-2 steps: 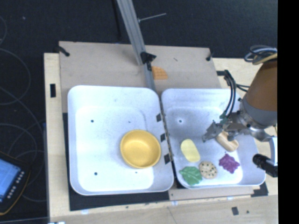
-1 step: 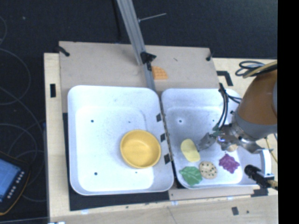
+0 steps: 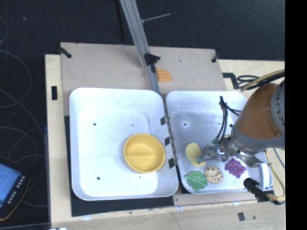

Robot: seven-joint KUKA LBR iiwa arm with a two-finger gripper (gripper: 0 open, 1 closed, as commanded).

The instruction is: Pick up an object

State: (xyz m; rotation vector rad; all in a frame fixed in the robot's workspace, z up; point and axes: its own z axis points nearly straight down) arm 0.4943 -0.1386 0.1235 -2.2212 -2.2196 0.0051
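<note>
Over the right bin [image 3: 192, 102], the gripper [image 3: 210, 153] is lowered beside a yellow piece [image 3: 192, 152], evidently lined up for a grasp. Whether anything is pinched cannot be told. A cookie [image 3: 213, 175], leaf [image 3: 195, 179] and grapes [image 3: 235, 167] are clustered near.

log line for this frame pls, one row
gripper low in right bin | beside pale yellow piece | grasp unconfirmed | cookie, green leaf, purple piece nearby | yellow bowl in left bin
</note>
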